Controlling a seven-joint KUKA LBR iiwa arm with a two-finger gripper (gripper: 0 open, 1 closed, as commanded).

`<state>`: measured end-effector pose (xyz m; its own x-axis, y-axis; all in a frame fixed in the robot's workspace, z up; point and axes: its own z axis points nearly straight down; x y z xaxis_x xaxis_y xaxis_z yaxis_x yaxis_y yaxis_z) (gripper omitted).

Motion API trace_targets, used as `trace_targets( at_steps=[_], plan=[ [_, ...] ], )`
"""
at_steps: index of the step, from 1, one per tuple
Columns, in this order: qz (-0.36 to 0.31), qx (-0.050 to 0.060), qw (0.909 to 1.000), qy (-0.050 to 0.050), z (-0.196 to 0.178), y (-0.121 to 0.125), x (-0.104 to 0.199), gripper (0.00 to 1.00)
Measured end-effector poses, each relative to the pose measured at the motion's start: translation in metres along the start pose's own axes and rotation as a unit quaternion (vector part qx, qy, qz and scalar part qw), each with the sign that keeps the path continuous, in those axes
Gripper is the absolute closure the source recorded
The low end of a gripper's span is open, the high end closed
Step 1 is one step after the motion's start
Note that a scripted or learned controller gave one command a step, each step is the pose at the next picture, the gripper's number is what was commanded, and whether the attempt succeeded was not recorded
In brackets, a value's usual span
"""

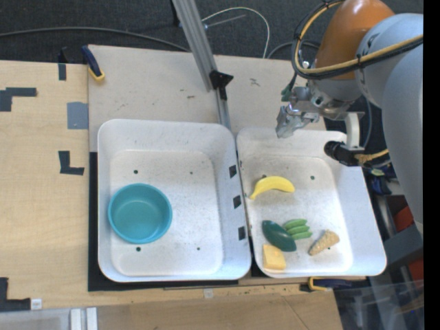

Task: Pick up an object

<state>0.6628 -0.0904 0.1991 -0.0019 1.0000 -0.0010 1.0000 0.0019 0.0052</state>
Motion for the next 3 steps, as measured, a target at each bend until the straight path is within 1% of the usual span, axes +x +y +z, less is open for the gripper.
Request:
trace_targets(
  at_steps=[1,2,3],
  plan=[
    [0.000,0.000,1.0000,0.000,-0.046,0.001,0.000,1.00],
    [-0.001,0.004,1.0000,0.000,-0.033,-0.022,0.044,1.00],
    [-0.002,0.004,1.0000,0.001,-0.033,-0.059,0.095,1.00]
  ],
)
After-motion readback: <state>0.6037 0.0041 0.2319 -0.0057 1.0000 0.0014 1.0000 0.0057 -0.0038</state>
